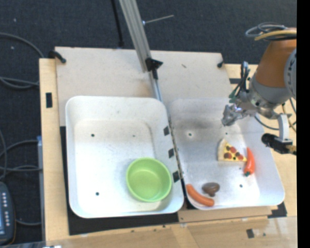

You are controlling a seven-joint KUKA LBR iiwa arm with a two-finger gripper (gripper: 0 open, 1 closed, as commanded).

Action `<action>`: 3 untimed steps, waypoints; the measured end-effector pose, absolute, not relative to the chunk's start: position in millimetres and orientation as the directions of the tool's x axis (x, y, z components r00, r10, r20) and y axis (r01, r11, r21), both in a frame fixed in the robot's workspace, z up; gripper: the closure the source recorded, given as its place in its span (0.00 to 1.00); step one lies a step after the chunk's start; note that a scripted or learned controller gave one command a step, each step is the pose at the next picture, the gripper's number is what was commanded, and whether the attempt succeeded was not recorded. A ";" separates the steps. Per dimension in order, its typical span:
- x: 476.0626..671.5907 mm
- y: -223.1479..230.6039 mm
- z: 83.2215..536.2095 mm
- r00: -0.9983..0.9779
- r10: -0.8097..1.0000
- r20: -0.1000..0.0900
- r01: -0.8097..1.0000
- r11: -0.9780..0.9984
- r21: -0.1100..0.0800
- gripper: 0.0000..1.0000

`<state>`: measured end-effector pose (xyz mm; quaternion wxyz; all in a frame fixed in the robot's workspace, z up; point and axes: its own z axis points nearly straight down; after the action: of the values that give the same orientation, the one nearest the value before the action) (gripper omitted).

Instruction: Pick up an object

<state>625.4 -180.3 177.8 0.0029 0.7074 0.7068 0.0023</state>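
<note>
Orange sausage [200, 196] lies at the near rim of the right bin [196, 118], a brown lump [211, 188] just beside it; green bowl [149, 179] sits in the near corner of the left bin [93, 118]; farther in, a pizza wedge [231, 152] rests flat with a carrot [249, 161] just to its right; beyond these the claw [229, 114] hangs above the right bin's floor, just behind the wedge, nothing seen between its tips; whether they stand apart or together cannot be told. Step in hand, judged: approach, no grasp made. Next move calls for descent onto the wedge, the nearest candidate, then closing; both bins rest on the counter [108, 68].
</note>
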 end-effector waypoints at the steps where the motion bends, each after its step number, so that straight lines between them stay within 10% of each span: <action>1: 631.2 -176.7 241.5 -0.004 1.000 -0.002 1.000 0.004 0.009 1.00; 3: 618.6 -123.7 230.8 -0.005 1.000 -0.001 1.000 0.005 0.001 1.00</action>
<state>618.6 -123.7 230.8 0.0005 0.7053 0.7089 -0.0001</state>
